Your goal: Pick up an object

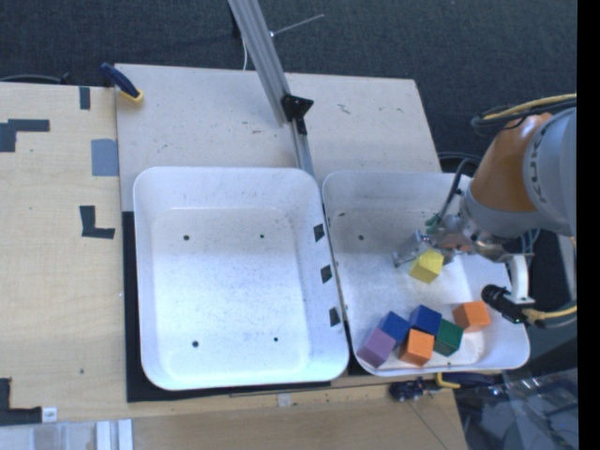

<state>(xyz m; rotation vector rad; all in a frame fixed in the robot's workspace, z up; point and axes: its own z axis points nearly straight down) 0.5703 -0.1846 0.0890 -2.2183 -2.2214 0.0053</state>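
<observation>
Where the camera view looks down on the desk (375, 129): claw (419, 251) low in the right bin (375, 214), touching the yellow block (427, 266); grip state cannot be told. Remaining blocks (422, 334) clustered at the near wall, well apart from the left bin (225, 279), likely leaving the yellow block easiest to reach.

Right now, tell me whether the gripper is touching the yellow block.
Cannot tell. In the camera view the gripper sits right at the yellow block in the right bin, their outlines meeting, but neither contact nor gap shows plainly.
</observation>
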